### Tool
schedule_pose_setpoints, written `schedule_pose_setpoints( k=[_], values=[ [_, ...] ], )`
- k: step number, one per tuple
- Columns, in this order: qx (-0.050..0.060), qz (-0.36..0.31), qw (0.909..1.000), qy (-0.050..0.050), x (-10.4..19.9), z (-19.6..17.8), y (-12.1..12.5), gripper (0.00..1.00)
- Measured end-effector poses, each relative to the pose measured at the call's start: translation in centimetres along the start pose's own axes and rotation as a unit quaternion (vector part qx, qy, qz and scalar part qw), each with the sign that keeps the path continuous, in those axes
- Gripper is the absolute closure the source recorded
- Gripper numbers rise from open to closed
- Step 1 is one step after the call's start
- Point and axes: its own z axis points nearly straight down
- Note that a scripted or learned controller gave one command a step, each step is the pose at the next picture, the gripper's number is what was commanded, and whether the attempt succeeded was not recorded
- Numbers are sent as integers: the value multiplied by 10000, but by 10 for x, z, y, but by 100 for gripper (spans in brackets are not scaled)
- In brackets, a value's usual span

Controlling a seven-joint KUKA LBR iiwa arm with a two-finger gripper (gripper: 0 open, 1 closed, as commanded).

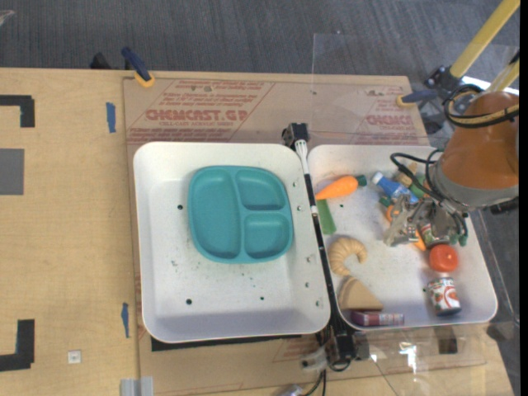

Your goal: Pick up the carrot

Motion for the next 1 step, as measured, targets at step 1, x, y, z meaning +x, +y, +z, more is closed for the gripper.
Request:
schedule_pose_setpoints(
  k=[1],
  values=[
    [-10,631,9980,70,-2,-85,90,100]
  ],
)
